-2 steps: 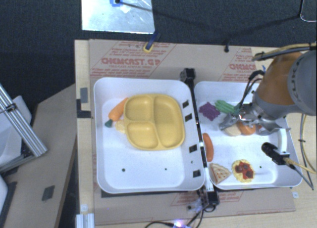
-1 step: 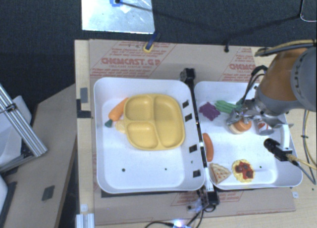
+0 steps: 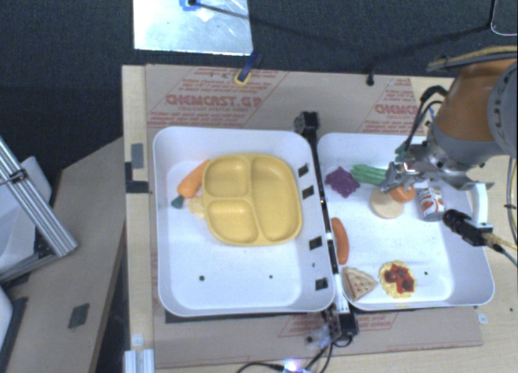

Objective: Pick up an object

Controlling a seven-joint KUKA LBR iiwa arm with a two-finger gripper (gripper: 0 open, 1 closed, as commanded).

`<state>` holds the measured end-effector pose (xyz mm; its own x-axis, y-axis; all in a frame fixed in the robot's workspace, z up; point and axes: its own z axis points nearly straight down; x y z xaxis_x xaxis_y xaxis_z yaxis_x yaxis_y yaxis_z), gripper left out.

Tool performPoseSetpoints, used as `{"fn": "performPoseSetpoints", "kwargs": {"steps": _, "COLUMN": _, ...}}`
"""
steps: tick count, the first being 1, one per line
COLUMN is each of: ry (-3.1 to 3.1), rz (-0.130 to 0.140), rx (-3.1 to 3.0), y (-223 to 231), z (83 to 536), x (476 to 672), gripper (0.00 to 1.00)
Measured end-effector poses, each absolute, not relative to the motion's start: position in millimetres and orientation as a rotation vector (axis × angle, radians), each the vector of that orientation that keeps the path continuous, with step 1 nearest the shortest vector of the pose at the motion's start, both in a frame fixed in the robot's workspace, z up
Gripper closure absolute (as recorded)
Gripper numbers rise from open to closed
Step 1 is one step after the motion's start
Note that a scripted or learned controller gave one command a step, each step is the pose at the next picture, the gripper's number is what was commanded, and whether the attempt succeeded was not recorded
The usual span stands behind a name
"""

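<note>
The arm [image 3: 477, 112] is reaching in at right; the yellow plate [image 3: 245, 199] is lying in the left bin [image 3: 235, 282]. The gripper [image 3: 399, 175] is hovering over an orange toy [image 3: 401, 193] in the right bin [image 3: 453, 282], beside green [image 3: 370, 174] and purple [image 3: 341, 181] pieces; its grip state cannot be told.

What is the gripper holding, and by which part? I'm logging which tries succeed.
Cannot be told: the gripper sits low over an orange-topped piece in the right bin.

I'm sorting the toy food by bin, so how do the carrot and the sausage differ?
The carrot lies in the left bin, tucked against the yellow plate; the sausage lies in the right bin, apart from other items. The carrot is orange with a green end and slanted; the sausage is redder, nearly straight up the view. Both are long and lie flat.
</note>
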<state>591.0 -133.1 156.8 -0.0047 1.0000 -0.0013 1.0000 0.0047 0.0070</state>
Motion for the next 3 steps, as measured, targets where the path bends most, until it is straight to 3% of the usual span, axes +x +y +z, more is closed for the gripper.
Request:
{"fn": "performPoseSetpoints", "kwargs": {"steps": 1, "ry": 2.222, "rz": 0.007, "rx": 2.211, "y": -127.7, "z": 211.4, "x": 601.8, "gripper": 1.0}}
{"fn": "performPoseSetpoints", "kwargs": {"steps": 2, "ry": 2.224, "rz": 0.004, "rx": 2.214, "y": -127.6, "z": 225.5, "x": 602.9, "gripper": 1.0}}
{"fn": "performPoseSetpoints", "kwargs": {"steps": 3, "ry": 2.232, "rz": 0.0, "rx": 2.214, "y": -80.0, "z": 214.8, "x": 577.4, "gripper": 1.0}}
